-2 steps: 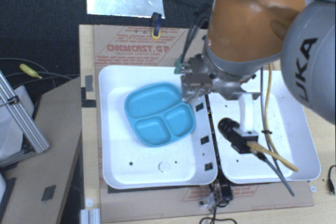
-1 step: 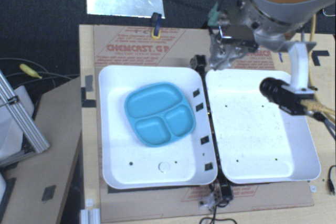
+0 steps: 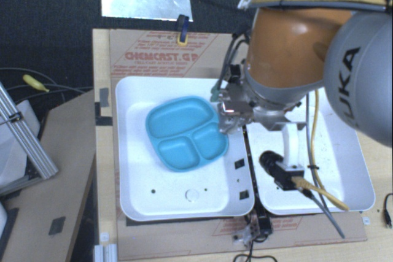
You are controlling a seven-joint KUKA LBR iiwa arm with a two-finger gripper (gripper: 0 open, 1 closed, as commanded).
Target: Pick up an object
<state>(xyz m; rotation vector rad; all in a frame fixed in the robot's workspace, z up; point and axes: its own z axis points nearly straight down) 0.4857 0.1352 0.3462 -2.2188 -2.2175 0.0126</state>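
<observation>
Beside the end effector [image 3: 228, 116], finger state indiscernible, a blue divided plate [image 3: 184, 133] touches its left.

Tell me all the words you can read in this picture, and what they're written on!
"CHEMCAST GP" in red on the brown cardboard sheet behind the left bin.
"UKA", the visible part of the maker's name, in dark letters on the grey arm.
A line of smaller red print above "CHEMCAST GP" is too blurred to read.

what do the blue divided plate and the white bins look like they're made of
The blue divided plate looks like moulded plastic with a smooth, slightly matte finish: uniform colour, rounded compartment ridges. The white bins seem to be thin glossy plastic, judging by soft highlights and rounded rims.
</observation>
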